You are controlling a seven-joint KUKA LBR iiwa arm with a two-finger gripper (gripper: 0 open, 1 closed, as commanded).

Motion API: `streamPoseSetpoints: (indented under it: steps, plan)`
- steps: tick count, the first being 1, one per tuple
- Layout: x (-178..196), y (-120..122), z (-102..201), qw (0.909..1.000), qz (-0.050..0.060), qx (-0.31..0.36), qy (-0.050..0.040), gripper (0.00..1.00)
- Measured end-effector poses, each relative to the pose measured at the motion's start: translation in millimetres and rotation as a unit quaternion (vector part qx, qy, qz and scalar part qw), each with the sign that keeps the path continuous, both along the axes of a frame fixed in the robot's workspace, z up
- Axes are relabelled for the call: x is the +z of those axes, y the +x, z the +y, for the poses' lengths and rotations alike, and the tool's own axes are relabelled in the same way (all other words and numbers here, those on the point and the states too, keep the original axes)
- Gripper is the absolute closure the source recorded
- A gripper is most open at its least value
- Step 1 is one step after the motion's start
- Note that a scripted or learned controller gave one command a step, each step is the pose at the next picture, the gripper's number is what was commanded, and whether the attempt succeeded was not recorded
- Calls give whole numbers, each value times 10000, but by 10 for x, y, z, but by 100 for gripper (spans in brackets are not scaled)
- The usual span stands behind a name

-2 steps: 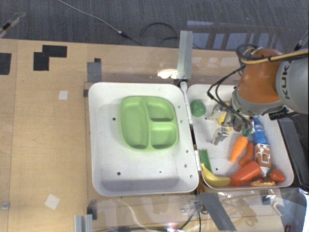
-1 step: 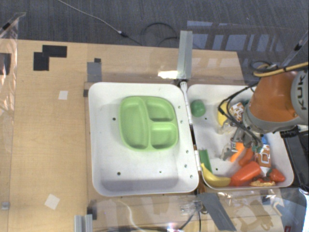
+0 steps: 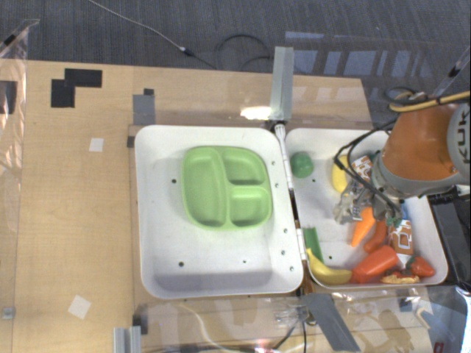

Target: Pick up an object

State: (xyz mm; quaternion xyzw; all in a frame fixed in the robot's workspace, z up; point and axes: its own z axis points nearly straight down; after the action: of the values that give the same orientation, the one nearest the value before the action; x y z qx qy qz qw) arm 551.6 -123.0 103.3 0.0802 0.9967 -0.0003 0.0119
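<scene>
The right bin holds a pile of toy food. An orange carrot lies near its middle, a red pepper below it, and a banana at the front left corner. A green ball sits at the back left, with a yellow piece beside it. My gripper hangs low over the bin, just above the carrot's upper end. The orange wrist band hides whatever lies beneath it.
A green divided plate lies in the left bin. A small green stick rests by the wall between the bins. A printed carton and a small red piece crowd the right bin's front right.
</scene>
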Motion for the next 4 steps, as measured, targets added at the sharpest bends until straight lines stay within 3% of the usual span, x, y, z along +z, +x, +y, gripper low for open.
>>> streamPoseSetpoints:
  steps: [1,2,3,4]
  plan:
    - [-120,-475,254,9885,10,1508,-38,100]
    - [1391,-95,-628,9471,55,3209,-67,100]
    - [1373,-97,-608,9467,68,3220,-48,0]
    - [216,-353,-663,9509,119,3091,-5,0]
